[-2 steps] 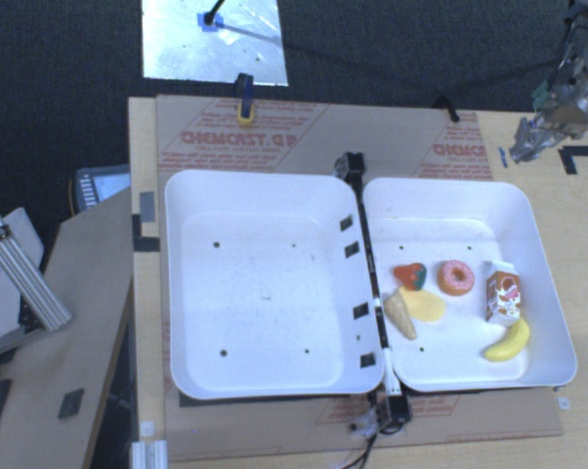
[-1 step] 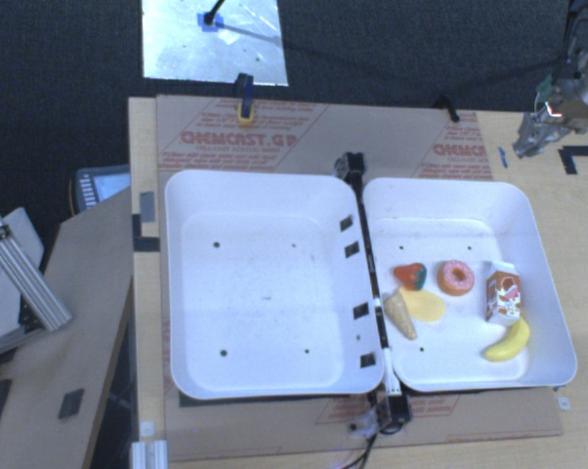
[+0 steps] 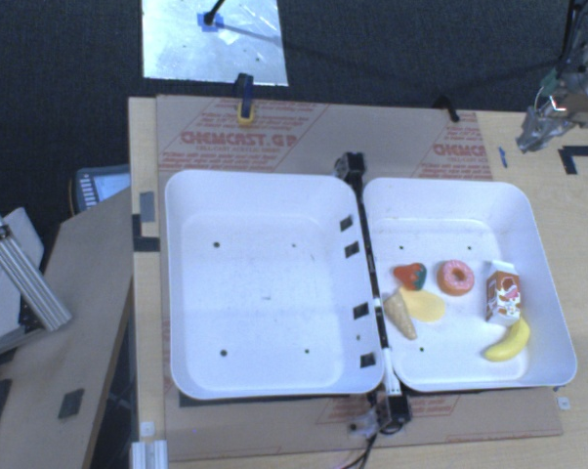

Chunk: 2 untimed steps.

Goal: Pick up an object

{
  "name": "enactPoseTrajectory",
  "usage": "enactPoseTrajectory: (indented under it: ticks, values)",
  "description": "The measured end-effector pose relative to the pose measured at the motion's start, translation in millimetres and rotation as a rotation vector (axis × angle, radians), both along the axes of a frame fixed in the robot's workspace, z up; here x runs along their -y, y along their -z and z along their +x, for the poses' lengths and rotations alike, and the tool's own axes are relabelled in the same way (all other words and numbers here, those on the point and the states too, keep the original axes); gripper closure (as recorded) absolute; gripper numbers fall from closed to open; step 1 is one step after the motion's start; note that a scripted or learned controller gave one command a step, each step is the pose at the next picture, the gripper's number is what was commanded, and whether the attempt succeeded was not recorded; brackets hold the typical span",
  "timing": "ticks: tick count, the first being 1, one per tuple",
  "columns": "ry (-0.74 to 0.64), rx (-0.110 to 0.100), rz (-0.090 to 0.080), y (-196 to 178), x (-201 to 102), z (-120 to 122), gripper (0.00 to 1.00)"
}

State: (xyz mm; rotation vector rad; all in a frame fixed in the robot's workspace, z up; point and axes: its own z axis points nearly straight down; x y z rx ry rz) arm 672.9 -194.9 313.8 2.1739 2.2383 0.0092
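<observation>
Gripper (image 3: 540,130) at upper right of frame, well apart from both bins — finger state impossible to tell. Nothing lifted yet: strawberry (image 3: 409,276), doughnut (image 3: 456,277), carton (image 3: 503,296), banana (image 3: 507,342) lying in right bin (image 3: 441,203). Reach, descent, grasp all left.

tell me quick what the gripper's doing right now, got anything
gripper: up past the right bin's far corner, nothing seen in it; open or closed cannot be told.

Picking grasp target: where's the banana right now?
The banana lies in the right bin, near its front right corner, just below the small carton and right of the donut.
</observation>
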Motion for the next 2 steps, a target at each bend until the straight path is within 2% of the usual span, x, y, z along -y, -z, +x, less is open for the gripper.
enactPoseTrajectory:
  ticks: [2]
  values:
    - [-0.010,0.008,-0.005,-23.0,-0.5,1.7,1.00]
